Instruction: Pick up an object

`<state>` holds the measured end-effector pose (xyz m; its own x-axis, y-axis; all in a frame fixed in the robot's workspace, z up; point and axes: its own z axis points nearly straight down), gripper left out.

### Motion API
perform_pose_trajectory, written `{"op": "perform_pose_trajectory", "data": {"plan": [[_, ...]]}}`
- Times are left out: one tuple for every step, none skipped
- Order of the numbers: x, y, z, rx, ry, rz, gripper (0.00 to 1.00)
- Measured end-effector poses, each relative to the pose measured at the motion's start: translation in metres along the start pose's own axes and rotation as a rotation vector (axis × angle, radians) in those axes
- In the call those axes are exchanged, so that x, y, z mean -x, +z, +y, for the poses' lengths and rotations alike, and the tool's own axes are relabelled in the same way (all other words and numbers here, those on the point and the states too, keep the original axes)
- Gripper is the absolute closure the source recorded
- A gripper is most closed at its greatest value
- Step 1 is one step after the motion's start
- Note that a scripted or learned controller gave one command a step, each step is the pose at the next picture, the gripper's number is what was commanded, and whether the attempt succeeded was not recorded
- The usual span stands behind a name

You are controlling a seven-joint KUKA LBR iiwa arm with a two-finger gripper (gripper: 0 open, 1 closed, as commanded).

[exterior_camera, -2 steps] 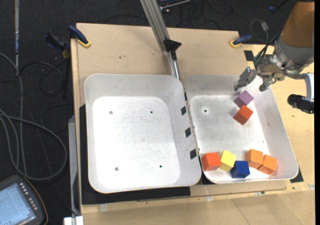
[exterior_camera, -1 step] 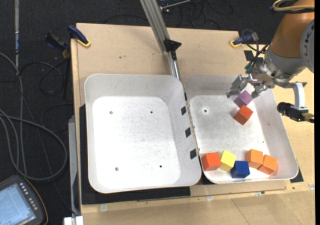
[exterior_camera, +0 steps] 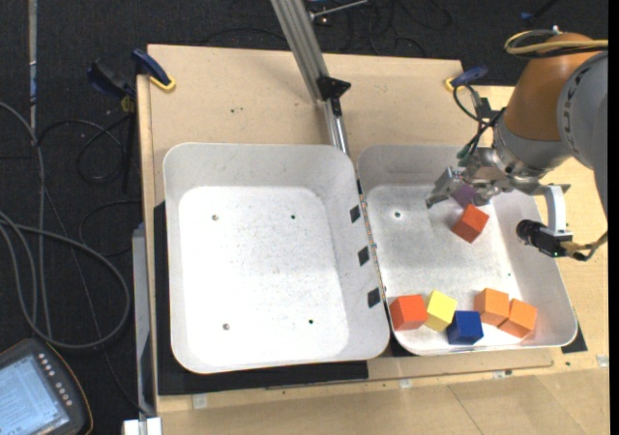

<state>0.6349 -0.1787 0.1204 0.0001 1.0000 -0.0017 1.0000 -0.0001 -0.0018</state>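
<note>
Over the right bin [exterior_camera: 542, 274], the gripper [exterior_camera: 462, 193] should settle squarely above the orange block [exterior_camera: 471, 223] beneath it before closing; whether its fingers are spread, I cannot tell.

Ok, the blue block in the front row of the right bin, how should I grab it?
Take the blue block from straight above. Its yellow neighbour touches its upper-left side and the bin wall runs close along the front, so closing the fingers across its left and right faces, toward the orange blocks, looks like the roomiest option, though the gaps are small.
</note>
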Motion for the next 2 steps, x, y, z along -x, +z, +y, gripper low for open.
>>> {"op": "perform_pose_trajectory", "data": {"plan": [[0.001, -0.016, 0.003, 0.012, 0.0, -0.003, 1.0], [0.0, -0.061, -0.001, 0.008, 0.001, -0.001, 1.0]]}}
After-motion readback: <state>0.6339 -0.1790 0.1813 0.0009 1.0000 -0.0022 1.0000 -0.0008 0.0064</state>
